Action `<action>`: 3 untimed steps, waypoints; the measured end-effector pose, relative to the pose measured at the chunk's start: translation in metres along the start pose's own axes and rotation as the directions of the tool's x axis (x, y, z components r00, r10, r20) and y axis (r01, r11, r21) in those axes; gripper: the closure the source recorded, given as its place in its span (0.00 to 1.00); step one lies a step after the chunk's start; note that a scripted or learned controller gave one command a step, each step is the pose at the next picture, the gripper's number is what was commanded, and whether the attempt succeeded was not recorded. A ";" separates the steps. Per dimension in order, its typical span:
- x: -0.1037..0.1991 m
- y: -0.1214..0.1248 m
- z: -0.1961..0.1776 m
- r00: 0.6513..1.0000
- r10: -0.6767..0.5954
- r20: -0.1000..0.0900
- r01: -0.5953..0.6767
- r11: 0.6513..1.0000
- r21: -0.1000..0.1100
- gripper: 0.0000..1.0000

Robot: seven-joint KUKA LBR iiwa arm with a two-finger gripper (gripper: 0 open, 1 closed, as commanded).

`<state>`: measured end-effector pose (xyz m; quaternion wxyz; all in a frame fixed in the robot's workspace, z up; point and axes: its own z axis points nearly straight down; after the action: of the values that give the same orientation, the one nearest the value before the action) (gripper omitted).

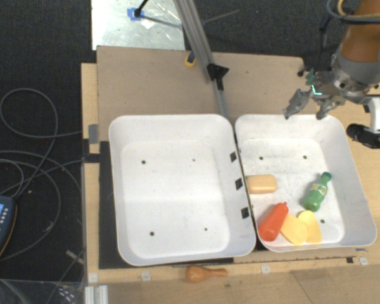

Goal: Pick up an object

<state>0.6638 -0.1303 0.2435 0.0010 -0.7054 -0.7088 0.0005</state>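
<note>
Currently the gripper (309,109) hangs above the far rim of the right bin (354,170), its 2 fingers spread apart with nothing between them. Every candidate sits well away from it, clustered toward the near side of that bin: a tan block (261,183) close to the divider, a red bottle (273,221) lying tilted, a green bottle (316,192) lying at a slant, and a yellow piece (302,228) touching the red bottle and just beside the green one. The crowding looks like the main risk: a descent aimed at the yellow piece or the red bottle could land a finger on the neighbour and shove both aside instead of closing around 1. The rounded bottles would likely roll or squirt out under an off-centre pinch. The tan block stands apart and seems the safer target, though its nearness to the divider wall could block a finger. The left bin (177,128) offers nothing to grasp.
</note>
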 end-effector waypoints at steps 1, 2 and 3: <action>0.000 0.001 -0.003 1.000 -0.002 0.002 0.002 1.000 -0.004 0.00; -0.003 -0.006 0.057 1.000 0.004 0.001 -0.004 1.000 0.001 0.00; -0.012 -0.011 0.109 1.000 0.005 0.001 -0.005 1.000 0.001 0.00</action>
<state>0.6522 -0.1425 0.1341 0.0012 -0.7072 -0.7070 0.0014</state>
